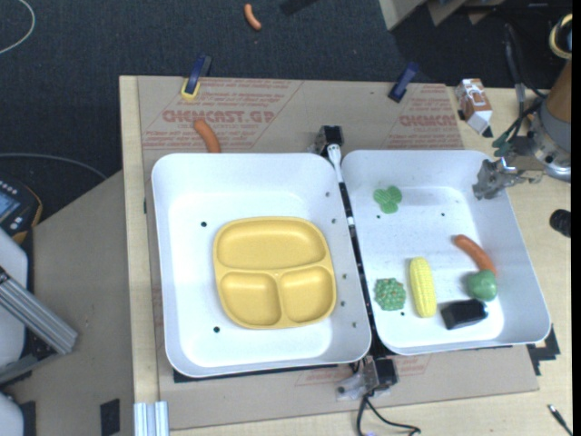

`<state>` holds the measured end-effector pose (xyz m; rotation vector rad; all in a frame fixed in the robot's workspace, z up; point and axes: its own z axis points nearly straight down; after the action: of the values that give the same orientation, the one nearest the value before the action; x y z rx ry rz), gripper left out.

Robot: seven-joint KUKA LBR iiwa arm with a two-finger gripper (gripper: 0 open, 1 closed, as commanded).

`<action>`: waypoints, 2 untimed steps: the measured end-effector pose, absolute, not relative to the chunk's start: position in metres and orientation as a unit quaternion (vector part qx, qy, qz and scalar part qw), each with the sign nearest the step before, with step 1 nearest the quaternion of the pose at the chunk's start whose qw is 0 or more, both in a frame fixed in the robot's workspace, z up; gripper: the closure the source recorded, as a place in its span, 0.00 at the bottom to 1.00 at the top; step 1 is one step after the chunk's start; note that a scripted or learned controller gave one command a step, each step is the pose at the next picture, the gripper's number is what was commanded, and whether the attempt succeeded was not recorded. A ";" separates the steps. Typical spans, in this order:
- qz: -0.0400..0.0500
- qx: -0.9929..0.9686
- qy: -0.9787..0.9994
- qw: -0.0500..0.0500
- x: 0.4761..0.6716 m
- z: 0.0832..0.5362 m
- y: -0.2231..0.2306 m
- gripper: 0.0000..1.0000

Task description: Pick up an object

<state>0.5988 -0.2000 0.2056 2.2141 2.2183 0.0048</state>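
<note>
Here my gripper (pixel 487 182) hangs at the right bin's (pixel 427 339) far right corner, grip state I cannot tell, so I would aim for the corn (pixel 421 286) near the front edge, descending straight and avoiding the broccoli (pixel 389 293) beside it.

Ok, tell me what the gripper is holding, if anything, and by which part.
Nothing. The gripper sits at the right bin's far right corner with no object between its fingers; the toy food lies loose in the bin.
</note>
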 end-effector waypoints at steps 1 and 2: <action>0.001 0.707 0.707 0.003 0.600 0.227 -0.200 1.00; 0.000 0.706 0.708 -0.002 0.565 0.236 -0.166 1.00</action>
<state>0.5654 -0.1664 0.2359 2.2215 2.2259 -0.0005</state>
